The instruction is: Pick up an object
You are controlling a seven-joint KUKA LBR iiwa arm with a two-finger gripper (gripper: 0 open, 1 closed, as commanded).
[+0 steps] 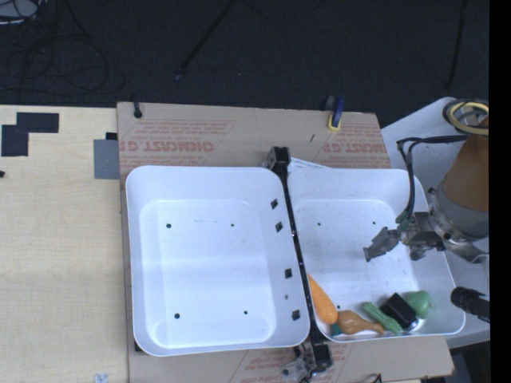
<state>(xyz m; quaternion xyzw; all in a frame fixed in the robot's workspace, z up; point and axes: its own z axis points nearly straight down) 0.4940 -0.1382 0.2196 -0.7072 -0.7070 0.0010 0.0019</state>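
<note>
Camera view: we see the gripper [397, 243] over the right bin [351, 190], holding nothing; we cannot tell its opening. An orange carrot-shaped object [322, 298], a tan piece [354, 321], a green item [382, 317] and a black block [398, 309] crowd the near corner. Cardboard [239, 138] shows mirrored, unreadable print. Overlaps hide the objects' outlines.

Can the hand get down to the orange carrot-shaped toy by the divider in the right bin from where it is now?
Probably yes. The hand hangs over bare floor of the right white bin, and the orange carrot-shaped toy lies uncovered. The black divider beside it may crowd a finger.
</note>
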